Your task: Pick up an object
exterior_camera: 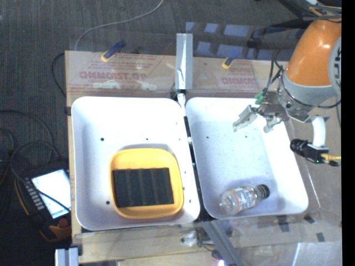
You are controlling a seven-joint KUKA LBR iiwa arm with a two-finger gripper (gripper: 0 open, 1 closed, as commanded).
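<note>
Two shallow white bins are seen side by side in the camera view, and the gripper (256, 121) is hung above the far part of the right bin (222, 132), its two fingers spread apart with nothing between them. Well apart from the gripper, toward the near edge of the same bin, a clear plastic bottle (242, 198) is laid on its side, its dark cap (262, 192) pointed toward the bin's right wall. In the left bin (89, 126), beyond the divider from the gripper, a yellow tray with a dark ribbed insert (146, 189) is rested flat on the floor, near that bin's front.

The bottle is judged the likelier target, since it shares the bin with the gripper. It appears empty or nearly so, and so would be light; its thin clear wall is expected to be smooth, slippery and easily crushed, and it is likely to roll when nudged from the side. A hold across the body, with the fingers set square to the long axis and closed gently, is judged safest; the stiffer neck by the cap is a second choice. The yellow tray looks rigid and wide, probably too broad for the fingers except at its rim
</note>
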